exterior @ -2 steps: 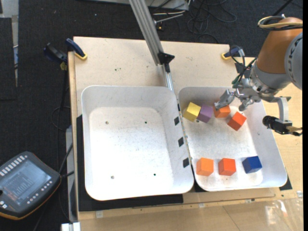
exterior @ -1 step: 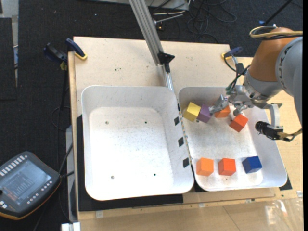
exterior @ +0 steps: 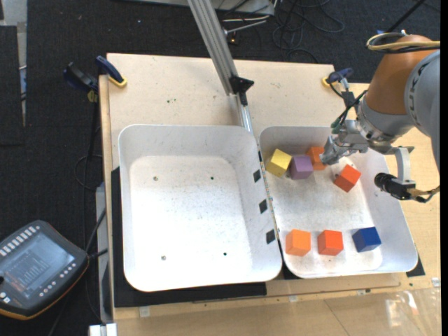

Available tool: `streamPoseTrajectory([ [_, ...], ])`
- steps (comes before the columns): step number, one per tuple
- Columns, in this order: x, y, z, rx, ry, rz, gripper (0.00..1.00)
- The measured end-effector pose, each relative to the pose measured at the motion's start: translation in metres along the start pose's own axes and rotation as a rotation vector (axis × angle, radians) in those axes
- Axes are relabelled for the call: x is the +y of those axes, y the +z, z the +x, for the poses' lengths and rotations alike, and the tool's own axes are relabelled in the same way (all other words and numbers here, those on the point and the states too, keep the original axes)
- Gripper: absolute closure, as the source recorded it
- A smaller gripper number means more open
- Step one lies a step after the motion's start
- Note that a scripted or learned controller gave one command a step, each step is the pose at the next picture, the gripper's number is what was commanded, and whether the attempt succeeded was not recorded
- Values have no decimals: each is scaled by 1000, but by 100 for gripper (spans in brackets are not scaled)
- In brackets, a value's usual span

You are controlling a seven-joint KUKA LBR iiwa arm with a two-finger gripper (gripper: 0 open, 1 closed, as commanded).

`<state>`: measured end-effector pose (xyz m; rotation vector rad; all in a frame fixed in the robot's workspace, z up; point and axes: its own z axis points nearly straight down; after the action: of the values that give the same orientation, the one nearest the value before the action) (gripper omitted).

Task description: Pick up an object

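the end effector [exterior: 334,151] is hung low over the right bin [exterior: 392,222], beside an orange cube [exterior: 317,157]; its opening cannot be told, and nothing is seen held. the approach step is judged in hand, with a centred descent needed next. the cube has no long axis.

Gripper [exterior: 334,152] over right bin's [exterior: 392,215] blocks

Both white bins [exterior: 133,187] look like smooth, slightly glossy plastic, the left one speckled with dark flecks. The counter [exterior: 175,89] beneath is pale, matt board, wood-like. The coloured blocks, such as the yellow block [exterior: 278,162] and the blue block [exterior: 366,239], have flat matt faces. A slanted pole [exterior: 210,30] overhead looks like brushed metal. The arm's orange band [exterior: 392,79] shines glossy.
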<state>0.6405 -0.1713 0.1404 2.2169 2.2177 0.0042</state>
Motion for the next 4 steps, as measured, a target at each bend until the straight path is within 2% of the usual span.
streamPoseTrajectory([
  [3, -12, -144, 10, 0, -3, -1, 100],
  [4, -32, -127, 57, 4, -6, 8, 100],
])
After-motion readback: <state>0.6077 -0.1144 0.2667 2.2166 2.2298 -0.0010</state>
